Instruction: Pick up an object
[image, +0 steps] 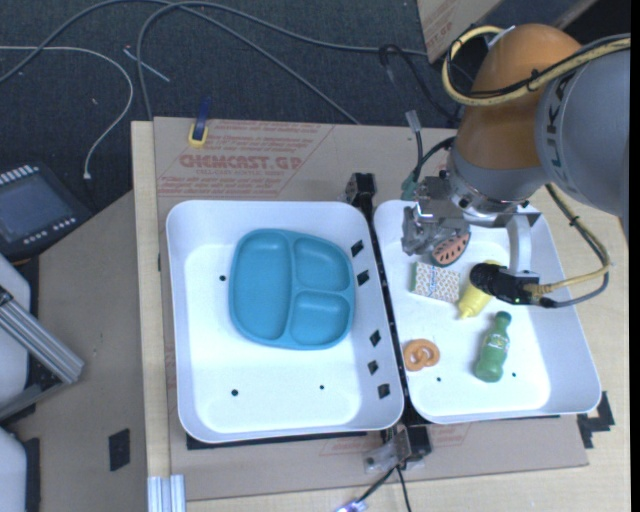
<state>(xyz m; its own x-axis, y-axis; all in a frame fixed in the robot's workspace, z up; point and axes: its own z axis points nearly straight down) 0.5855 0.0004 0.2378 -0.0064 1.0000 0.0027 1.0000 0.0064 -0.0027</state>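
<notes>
- While the arm (545, 100) reaches in from the right, its gripper (437, 238) hangs low over the far end of the right bin (570, 370), close above an orange slotted toy (452, 249); whether it is released or clenched cannot be told.
- Just beside that sits a speckled sponge (437, 282), then a yellow bottle (473, 299) lying tilted.
- Nearer the front stand a green bottle (492, 348) and an orange pretzel-shaped ring (421, 354).
- Across the divider, the left bin (200, 380) holds a blue divided plate (292, 288).
</notes>
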